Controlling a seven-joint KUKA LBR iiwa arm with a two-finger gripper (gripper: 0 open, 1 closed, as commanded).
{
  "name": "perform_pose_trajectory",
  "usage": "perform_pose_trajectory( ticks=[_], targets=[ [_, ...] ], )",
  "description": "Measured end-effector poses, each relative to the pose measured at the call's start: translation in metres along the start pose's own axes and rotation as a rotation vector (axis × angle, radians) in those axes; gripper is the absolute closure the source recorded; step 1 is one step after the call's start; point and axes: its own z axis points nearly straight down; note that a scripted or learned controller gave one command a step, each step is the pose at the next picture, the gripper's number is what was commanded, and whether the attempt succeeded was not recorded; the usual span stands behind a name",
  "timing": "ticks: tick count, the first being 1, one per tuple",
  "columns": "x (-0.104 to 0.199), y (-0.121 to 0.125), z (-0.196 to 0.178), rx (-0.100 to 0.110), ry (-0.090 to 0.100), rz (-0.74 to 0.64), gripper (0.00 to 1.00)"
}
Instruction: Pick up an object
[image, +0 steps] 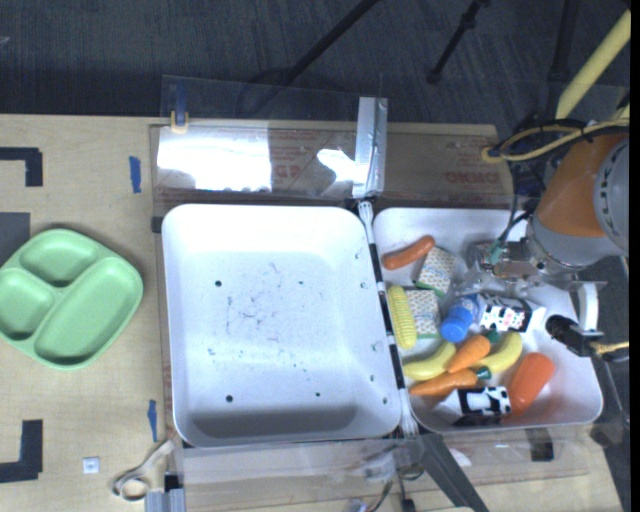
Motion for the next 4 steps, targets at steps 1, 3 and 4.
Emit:
perform_pose_trajectory(
  ticks=[1,3,4],
  targets=[
    [0.004,0.036,-0.032,0.014,0.004,-0.29,0.0],
    [-0.031,0.03,-0.008,-0.001,0.0,-0.428,0.0],
    [0.01,0.068,-0.002,0.013,-0.002,-0.488,0.0]
  ],
)
